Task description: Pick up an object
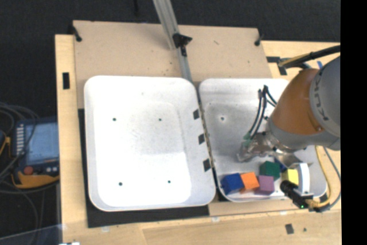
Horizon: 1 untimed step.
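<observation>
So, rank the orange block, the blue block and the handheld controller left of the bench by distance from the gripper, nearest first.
From the gripper in the right bin:
1. Orange block, just below it at the bin's near edge.
2. Blue block, next to the orange one on its left.
3. Handheld controller, far left, off the bench.

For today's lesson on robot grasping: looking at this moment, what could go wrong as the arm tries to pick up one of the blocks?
1. The blue block, orange block and purple block sit packed in a row, so the gripper may nudge neighbours or find no gap for its fingers.
2. They lie against the right bin's near wall, which may block a finger.
3. The green block is partly hidden under the wrist, so its grasp is hard to check.
</observation>
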Available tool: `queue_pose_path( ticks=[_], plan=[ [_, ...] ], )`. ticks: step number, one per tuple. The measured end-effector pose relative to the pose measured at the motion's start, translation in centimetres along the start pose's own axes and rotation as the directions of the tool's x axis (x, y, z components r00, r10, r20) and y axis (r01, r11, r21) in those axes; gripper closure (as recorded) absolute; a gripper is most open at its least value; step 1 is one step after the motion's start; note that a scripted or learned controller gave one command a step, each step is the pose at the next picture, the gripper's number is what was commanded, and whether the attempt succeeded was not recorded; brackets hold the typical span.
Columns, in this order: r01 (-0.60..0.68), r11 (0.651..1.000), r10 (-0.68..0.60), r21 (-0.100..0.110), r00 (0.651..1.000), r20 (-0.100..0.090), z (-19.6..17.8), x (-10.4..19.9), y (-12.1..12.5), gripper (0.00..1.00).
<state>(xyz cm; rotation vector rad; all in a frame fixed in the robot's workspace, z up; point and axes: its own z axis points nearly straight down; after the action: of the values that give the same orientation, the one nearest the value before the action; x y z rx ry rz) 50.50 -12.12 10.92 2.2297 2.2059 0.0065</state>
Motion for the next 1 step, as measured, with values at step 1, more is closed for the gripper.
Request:
queue_pose_path(
  ticks=[1],
  plan=[
    [0.006,1.000,-0.006,0.000,1.000,0.001,-5.25,-1.11,0.65,1.00]
  ],
)
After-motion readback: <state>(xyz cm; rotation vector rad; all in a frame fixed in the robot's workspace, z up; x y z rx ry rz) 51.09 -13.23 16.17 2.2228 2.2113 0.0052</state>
